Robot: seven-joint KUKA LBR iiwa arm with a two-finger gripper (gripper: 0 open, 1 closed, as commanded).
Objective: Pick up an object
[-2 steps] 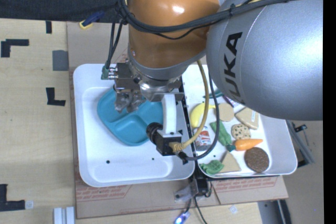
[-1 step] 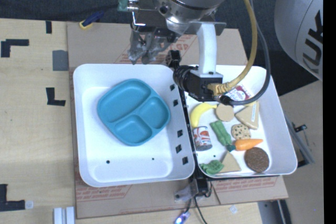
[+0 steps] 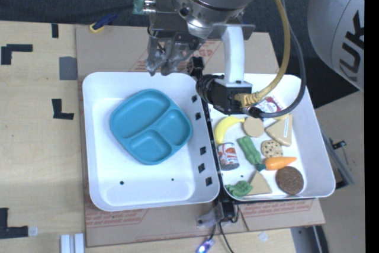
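Gripper (image 3: 169, 61) hangs over left bin's (image 3: 103, 175) far rim; you cannot tell how open it is. 1 blue divided plate (image 3: 151, 126) lies in that bin; toy banana (image 3: 227, 125), carrot (image 3: 279, 162) in right bin (image 3: 317, 154).

Robotics lab: grey arm (image 3: 340, 15) over two white bins (image 3: 99, 127) on bench (image 3: 35, 145)

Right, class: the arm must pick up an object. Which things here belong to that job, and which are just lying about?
Job in hand: tool; plate in the left bin; banana, can, carrot, cookie in the right bin.

Lying about: yellow-blue item on the bench; cardboard under the bins.
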